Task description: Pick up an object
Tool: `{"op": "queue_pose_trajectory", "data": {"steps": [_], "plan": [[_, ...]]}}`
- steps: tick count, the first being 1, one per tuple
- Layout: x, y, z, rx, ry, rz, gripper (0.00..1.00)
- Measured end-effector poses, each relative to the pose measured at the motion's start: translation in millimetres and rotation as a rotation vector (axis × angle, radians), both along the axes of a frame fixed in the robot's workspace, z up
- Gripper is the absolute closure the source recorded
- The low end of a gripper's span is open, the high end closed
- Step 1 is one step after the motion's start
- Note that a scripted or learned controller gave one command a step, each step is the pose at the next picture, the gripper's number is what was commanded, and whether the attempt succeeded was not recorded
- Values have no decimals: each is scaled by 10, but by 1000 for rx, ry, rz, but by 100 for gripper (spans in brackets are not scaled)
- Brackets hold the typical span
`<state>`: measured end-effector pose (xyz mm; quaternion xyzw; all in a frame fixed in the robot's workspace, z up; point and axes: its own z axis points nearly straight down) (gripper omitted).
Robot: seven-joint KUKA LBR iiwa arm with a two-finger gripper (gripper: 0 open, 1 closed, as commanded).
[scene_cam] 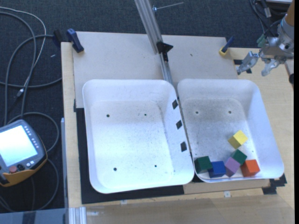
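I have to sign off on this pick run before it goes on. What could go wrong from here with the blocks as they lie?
1. The purple block, blue block and two green blocks are packed together, so fingers may wedge or nudge neighbours.
2. The orange block sits near the right bin wall, which may hinder a grasp.
3. The open gripper is outside the bin, far from the easier yellow block.

six small blocks lie in the right bin [264,107], clustered at its near edge: dark green block [202,164], blue block [217,168], purple block [232,165], second green block [239,156], orange block [250,168]. yellow block [238,139] sits apart, farther in.
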<state>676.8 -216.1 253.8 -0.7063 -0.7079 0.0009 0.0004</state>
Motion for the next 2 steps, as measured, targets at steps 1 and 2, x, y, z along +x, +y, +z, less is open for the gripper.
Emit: {"op": "queue_pose_trajectory", "data": {"steps": [1, 2], "plan": [[-6, -11, -1134, 3, 7, -1, 0], [-425, 6, -1571, 3, 7, -3, 0]]}}
